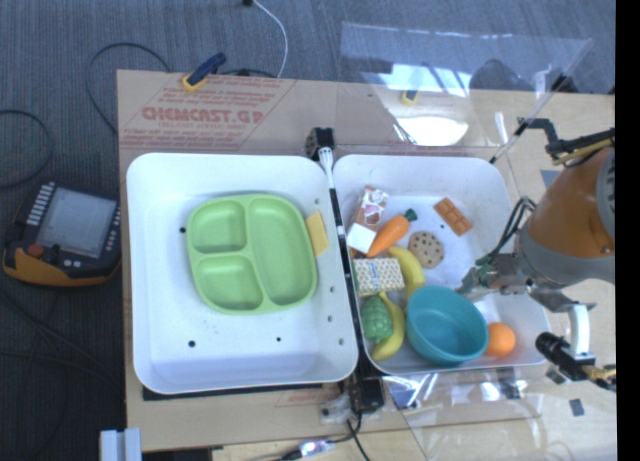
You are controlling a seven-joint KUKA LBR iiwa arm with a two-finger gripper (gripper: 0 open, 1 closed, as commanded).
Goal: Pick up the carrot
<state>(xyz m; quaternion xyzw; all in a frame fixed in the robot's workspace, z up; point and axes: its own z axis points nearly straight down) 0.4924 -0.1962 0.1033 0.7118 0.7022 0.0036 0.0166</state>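
Note:
The carrot (388, 234), orange with a small green top, lies tilted in the upper left part of the right bin (480, 171). It rests against a white and red packet (371, 206) and a banana (407, 267). My gripper (482, 275) hangs low at the bin's right side, beside the teal bowl (445, 324) and well to the right of the carrot. Nothing shows in its grasp. The arm's orange band (572, 219) rises behind it.
The right bin also holds a cookie (425, 245), an orange wafer (452, 215), a cracker block (378, 274), broccoli (376, 319) and an orange ball (500, 339). A green divided plate (248, 252) lies in the left bin (160, 279).

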